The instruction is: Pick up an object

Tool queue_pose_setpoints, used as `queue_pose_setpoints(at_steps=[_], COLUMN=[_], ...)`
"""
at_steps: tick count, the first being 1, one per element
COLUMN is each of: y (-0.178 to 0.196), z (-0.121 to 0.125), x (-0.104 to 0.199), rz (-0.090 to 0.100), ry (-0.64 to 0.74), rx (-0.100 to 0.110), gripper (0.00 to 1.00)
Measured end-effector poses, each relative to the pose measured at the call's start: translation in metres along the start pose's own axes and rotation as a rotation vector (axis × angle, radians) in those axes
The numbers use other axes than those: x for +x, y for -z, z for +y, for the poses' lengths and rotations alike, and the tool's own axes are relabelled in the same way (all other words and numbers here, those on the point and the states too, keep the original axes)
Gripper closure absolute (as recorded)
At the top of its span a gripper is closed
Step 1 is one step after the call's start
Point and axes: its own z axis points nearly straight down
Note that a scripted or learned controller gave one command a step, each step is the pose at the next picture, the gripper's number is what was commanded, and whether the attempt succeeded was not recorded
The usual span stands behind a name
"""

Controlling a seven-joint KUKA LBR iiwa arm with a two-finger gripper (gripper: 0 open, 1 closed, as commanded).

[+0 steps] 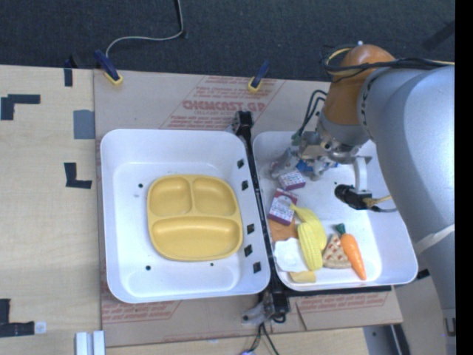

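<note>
Cardboard-covered bench (pixel 207 109) holds two white bins; my gripper's (pixel 299 163) state is unclear; orange plastic carrot (pixel 352 255) points toward the near right corner.

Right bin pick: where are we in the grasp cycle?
Done: the arm is over the right bin, with the hand low at its far-left end among small packets. In hand: nothing visibly gripped; the fingers are too blurred to read. Left: close on an item and lift. The corn, carrot and pizza slice lie untouched; the yellow plate sits in the left bin.
</note>
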Motion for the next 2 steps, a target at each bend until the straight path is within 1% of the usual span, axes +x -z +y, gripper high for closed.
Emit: queue_pose_setpoints(at_steps=[1, 2], y=[0.009, 0.147], z=[-0.001, 0.002], x=[0.0, 0.038], rz=[-0.002, -0.005], ry=[0.002, 0.01], rx=[0.002, -0.043], gripper=[1.0, 1.0])
